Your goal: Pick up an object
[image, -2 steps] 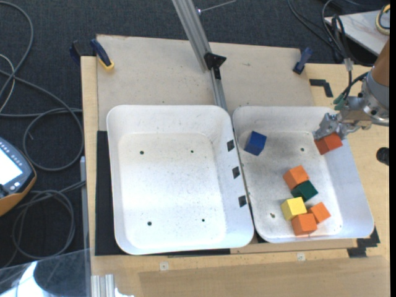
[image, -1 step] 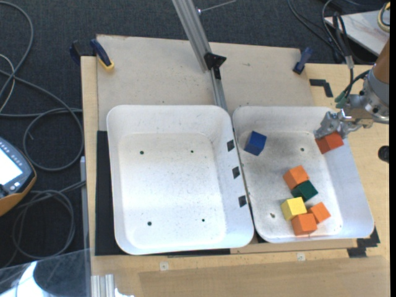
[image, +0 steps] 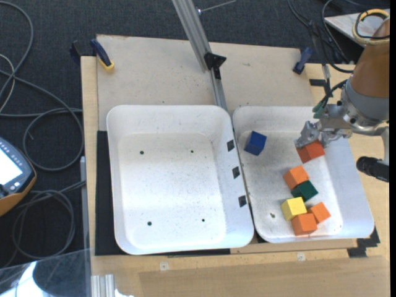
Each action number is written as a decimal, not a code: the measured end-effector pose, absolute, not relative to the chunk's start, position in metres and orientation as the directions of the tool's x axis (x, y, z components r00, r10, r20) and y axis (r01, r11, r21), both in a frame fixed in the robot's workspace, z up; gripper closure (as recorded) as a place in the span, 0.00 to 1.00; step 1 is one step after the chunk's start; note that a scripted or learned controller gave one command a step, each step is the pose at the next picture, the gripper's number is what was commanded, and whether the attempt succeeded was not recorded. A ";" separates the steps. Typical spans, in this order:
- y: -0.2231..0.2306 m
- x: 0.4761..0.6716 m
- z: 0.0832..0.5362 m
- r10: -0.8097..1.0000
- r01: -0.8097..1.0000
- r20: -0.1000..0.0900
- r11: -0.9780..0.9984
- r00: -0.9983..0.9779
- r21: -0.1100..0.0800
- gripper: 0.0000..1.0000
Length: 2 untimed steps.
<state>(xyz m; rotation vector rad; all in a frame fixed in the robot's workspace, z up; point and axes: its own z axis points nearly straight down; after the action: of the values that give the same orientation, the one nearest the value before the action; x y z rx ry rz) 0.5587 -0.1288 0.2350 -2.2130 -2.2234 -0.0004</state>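
Hanging over the right bin (image: 346, 221) near its right edge, the gripper (image: 309, 142) pinches an orange-red block (image: 311, 151), lifted off the floor. Blue cube (image: 255, 143) sits near the bin's top-left corner. Bottom-right corner: cluster w/ orange (image: 296, 177), green (image: 305, 190), yellow (image: 294, 207) & two more orange blocks (image: 312, 218), touching.

**Grey wrist, orange band**

The arm (image: 371, 79) enters at the right edge as a rounded orange-brown band above a pale grey cylindrical wrist section. Below it sits the gripper (image: 311, 142), a blocky cluster of silver-grey metal with darker parts. Thin dark cables loop alongside the wrist, and a small teal-green spot, perhaps a connector, shows there.
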 end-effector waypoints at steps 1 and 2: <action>-0.078 0.543 0.228 1.000 1.000 0.004 0.005 -0.005 -0.004 1.00; -0.027 0.545 0.232 1.000 1.000 0.004 0.007 -0.007 -0.001 1.00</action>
<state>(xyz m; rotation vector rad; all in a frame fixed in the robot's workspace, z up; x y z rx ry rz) 0.5451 -0.0265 0.2320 -2.2117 -2.2266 -0.0029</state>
